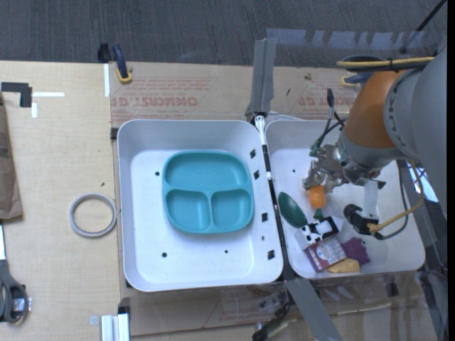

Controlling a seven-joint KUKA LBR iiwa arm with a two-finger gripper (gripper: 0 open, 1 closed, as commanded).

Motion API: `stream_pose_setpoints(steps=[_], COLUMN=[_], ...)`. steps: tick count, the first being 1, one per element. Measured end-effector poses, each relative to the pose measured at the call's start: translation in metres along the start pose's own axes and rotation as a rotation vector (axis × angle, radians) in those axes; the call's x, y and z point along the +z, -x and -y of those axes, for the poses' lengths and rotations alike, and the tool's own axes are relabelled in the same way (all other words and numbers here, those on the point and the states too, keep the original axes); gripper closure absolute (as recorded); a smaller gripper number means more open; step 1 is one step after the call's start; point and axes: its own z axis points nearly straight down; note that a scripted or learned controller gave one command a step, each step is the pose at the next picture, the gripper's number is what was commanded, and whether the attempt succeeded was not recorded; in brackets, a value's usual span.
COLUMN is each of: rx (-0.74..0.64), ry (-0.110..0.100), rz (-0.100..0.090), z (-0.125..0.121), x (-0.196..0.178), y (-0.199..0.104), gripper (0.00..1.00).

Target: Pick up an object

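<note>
In the right bin [291, 155], the gripper [318, 183] is clenched on a small orange piece [317, 197] just right of a green leaf-shaped item [291, 208], while the left bin [135, 212] holds a teal tray [209, 192] with 3 compartments.

The cardboard sheet [181, 91] behind the bins carries red printed lettering, seen upside down and too faint to read; nothing else bears legible text.

scissors [13, 298]: cut by left edge | brown bag [8, 163]: cut off
</note>
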Motion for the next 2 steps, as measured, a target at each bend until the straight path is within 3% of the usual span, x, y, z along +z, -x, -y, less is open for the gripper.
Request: stream_pose_setpoints(steps=[1,2], rx=[0.125,0.014], ry=[0.006,0.004], rz=[-0.002,-0.001], z=[0.014,0.047], x=[0.003,-0.081], y=[0.043,0.027], gripper=[1.0,1.0])
